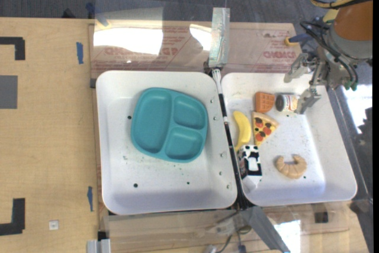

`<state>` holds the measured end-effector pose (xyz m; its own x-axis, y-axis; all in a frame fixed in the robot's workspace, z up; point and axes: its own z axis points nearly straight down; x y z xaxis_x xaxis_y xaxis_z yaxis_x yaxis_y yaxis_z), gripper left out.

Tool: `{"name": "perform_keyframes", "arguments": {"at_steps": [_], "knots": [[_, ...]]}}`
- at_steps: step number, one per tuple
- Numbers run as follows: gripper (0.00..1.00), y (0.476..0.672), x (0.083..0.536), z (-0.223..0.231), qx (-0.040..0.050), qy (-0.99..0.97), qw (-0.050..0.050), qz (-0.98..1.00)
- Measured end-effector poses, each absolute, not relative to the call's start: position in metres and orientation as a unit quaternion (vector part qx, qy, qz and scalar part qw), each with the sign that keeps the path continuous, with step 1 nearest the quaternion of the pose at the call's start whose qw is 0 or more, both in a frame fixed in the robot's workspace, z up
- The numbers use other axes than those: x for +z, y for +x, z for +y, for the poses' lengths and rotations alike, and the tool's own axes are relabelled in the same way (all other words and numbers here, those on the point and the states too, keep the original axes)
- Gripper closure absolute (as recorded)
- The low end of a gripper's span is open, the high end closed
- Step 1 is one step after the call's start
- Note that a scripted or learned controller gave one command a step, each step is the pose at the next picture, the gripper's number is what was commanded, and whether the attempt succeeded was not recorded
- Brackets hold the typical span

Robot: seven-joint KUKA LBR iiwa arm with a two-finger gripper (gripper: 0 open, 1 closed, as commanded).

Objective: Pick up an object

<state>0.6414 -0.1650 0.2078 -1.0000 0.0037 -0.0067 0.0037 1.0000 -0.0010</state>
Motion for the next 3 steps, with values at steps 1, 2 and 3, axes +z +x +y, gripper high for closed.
{"name": "perform_keyframes", "arguments": {"at_steps": [1, 2, 3], "knots": [[0.00, 0.636, 0.106, -0.136, -0.0002, 0.137, 0.007, 0.990], [0.00, 0.662, 0.103, -0.100, -0.0011, 0.411, 0.005, 0.912], [0.00, 0.661, 0.101, -0.111, 0.0011, 0.558, 0.003, 0.830]]}}
